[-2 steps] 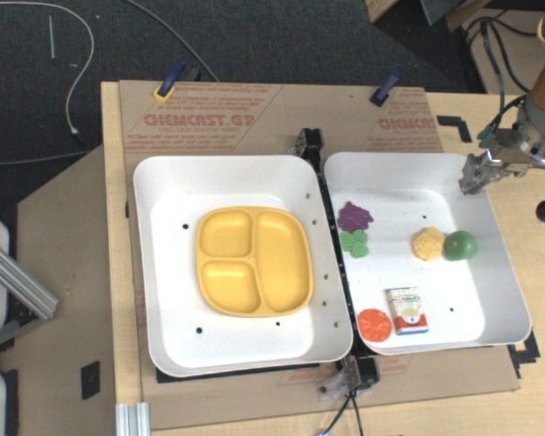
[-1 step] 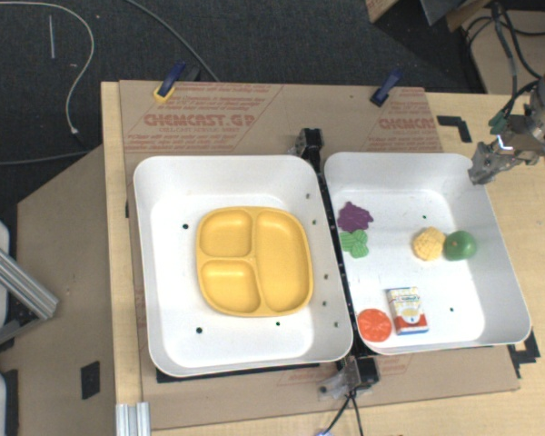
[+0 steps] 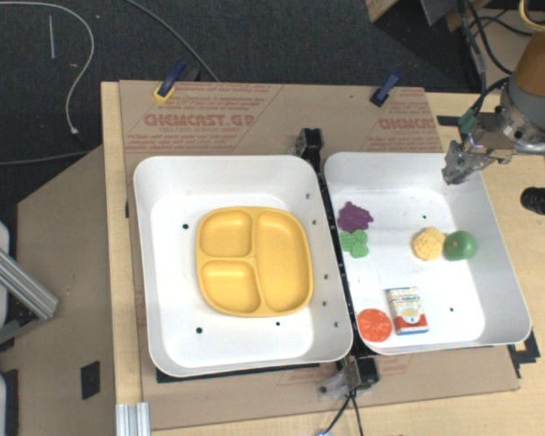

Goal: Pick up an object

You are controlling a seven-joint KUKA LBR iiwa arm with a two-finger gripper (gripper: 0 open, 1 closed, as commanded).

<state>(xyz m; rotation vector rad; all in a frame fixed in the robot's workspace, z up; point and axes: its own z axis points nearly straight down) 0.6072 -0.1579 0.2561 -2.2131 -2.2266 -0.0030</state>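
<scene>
Nearest in the right white bin [image 3: 490,321] lie a flat orange-red disc [image 3: 373,324] and a small printed carton [image 3: 405,311] side by side, then a yellow lumpy ball [image 3: 427,243] touching a green ball [image 3: 460,245], with a green leafy piece [image 3: 353,243] just below a purple grape-like cluster [image 3: 353,215]. The left white bin [image 3: 163,243] holds a yellow three-compartment plastic tray [image 3: 253,261]. Farthest, the end effector [image 3: 458,169] hangs over the right bin's far right corner, seemingly carrying nothing, though whether its fingers are parted I cannot tell.
</scene>
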